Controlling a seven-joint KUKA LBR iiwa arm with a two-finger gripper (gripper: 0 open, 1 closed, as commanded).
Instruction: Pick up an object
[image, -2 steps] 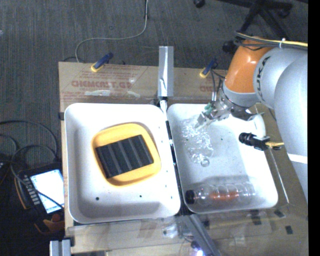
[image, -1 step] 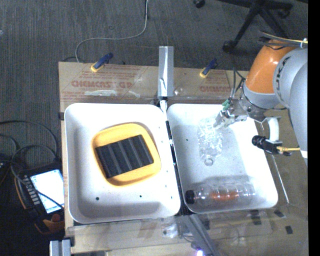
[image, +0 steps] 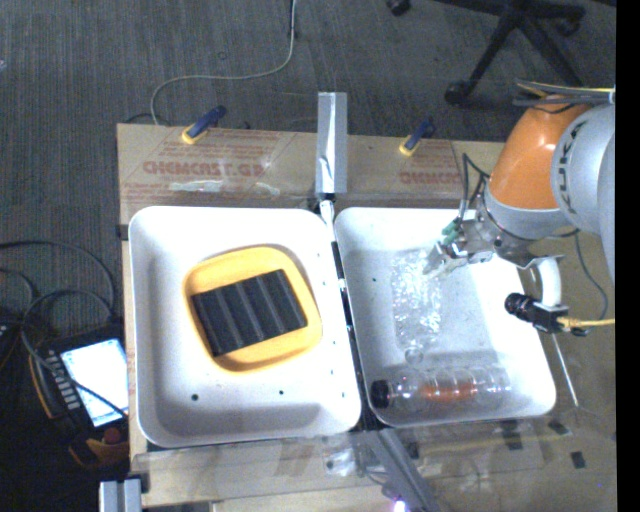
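Note:
My gripper (image: 452, 246) hangs over the far right part of the right bin (image: 520, 300), under the arm's orange band. It sits at the upper end of a crumpled clear plastic piece (image: 418, 300) that stretches down the bin's middle; contact between them is unclear. Along the near wall of that bin lies a clear plastic bottle (image: 445, 388) with a dark cap at its left end and orange content. In the left bin (image: 160, 390) rests a yellow tray-like object with a black ribbed insert (image: 252, 307).
A metal post (image: 331, 140) stands behind the seam between the two bins. Cardboard (image: 220, 165) with two clamps lies behind the bins. A black part of the arm with a cable (image: 535, 310) juts over the right bin's right wall.

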